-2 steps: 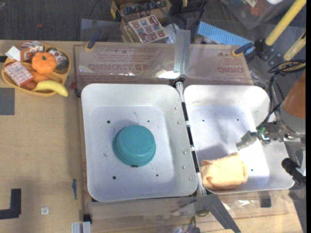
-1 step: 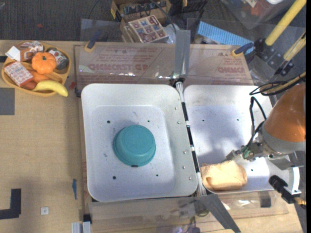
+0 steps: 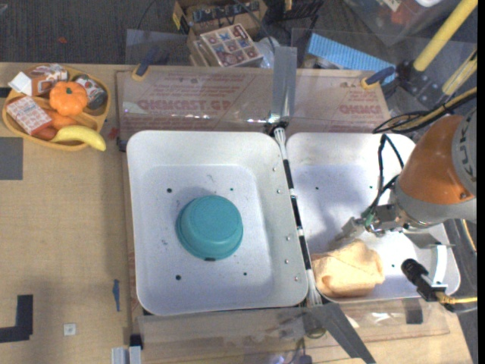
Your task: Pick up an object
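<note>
Nothing is lifted yet: the gripper [image 3: 355, 230] hangs just above the tan foam piece [image 3: 348, 272] in the right bin [image 3: 333, 158]; whether its jaws are open cannot be told.

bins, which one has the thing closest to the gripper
The right bin: its tan lumpy object lies just below the gripper, while the left bin has a teal bowl, far across the divider.

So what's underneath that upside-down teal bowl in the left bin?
That can't be seen. The teal bowl sits rim-down on the floor of the left bin, covering whatever may be beneath. Around it, just white floor with small dark holes.
</note>
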`<state>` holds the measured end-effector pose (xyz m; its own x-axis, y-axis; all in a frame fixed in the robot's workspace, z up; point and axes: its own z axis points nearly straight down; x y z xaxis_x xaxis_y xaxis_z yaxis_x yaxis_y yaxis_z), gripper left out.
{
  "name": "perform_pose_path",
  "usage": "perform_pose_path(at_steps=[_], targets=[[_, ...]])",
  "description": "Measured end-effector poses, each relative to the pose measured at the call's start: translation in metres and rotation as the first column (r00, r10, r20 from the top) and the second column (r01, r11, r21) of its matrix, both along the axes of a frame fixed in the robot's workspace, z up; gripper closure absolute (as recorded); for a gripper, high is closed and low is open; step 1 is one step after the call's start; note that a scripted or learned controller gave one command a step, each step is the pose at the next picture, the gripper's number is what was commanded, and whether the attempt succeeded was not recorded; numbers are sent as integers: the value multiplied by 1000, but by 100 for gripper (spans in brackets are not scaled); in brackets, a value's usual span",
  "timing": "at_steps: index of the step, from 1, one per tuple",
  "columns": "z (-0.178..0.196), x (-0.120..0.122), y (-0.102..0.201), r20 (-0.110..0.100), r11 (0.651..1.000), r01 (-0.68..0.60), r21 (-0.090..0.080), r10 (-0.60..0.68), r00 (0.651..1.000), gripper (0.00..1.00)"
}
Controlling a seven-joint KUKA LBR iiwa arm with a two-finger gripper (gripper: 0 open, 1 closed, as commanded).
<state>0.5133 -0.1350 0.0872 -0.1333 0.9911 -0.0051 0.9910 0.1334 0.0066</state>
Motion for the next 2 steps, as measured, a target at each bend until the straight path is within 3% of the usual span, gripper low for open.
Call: perform_pose_path(at_steps=[1, 2], targets=[[84, -34, -36, -5, 1000, -31, 3, 31, 1000, 0], [3, -28, -34, 8, 994, -114, 0, 114, 993, 0]])
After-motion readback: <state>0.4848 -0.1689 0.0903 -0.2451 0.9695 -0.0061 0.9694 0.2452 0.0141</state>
